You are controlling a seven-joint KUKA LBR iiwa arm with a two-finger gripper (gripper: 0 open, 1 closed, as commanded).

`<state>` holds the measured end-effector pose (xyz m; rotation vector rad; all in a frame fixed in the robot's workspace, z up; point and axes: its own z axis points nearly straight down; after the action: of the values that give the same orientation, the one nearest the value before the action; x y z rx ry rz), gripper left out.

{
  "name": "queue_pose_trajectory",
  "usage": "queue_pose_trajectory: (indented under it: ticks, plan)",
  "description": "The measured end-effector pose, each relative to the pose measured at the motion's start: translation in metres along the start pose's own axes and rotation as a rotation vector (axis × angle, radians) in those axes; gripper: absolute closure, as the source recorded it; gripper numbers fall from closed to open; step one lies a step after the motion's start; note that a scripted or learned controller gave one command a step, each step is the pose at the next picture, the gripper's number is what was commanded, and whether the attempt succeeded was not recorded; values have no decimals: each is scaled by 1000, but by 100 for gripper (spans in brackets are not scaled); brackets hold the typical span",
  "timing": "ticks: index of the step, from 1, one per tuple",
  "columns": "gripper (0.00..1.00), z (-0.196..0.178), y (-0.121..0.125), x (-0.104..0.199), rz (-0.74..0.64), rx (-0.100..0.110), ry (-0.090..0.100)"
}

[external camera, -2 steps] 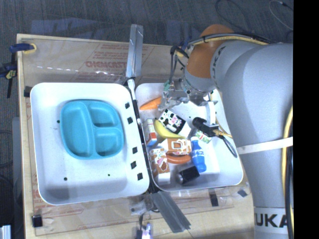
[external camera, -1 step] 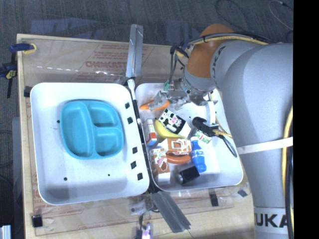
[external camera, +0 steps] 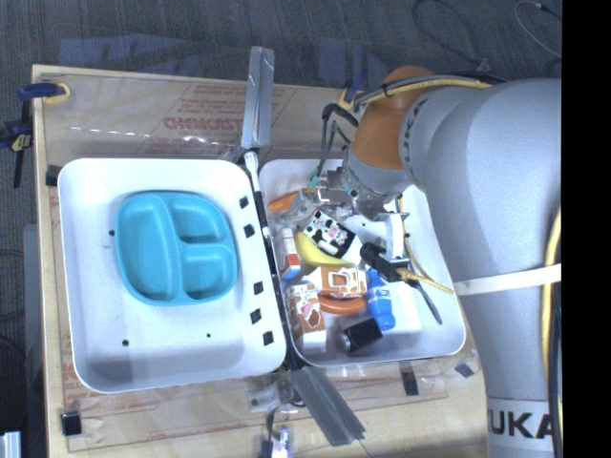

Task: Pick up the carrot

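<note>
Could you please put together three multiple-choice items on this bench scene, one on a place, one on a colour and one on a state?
1. Where does the blue tray lie?
A. In the left bin
B. In the right bin
C. On the bare bench

2. What colour is the band above the arm's wrist?
A. Green
B. Orange
C. White

3. How does the blue tray lie in its bin?
A. Standing on edge
B. Flat, compartments facing up
C. Flipped upside down

Answers:
1. A: the tray sits alone in the left bin, while the clutter fills the right bin.
2. B: the orange band shows above the gripper, which is low over the right bin near the carrot.
3. B: its three hollow compartments are open to the camera.
</note>
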<state>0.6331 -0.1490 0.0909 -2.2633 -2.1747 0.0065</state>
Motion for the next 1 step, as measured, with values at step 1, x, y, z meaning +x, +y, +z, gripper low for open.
queue_pose_trajectory:
  ticks: [1]
  plan:
    - [0,-2,25,-9,-18,-3,2]
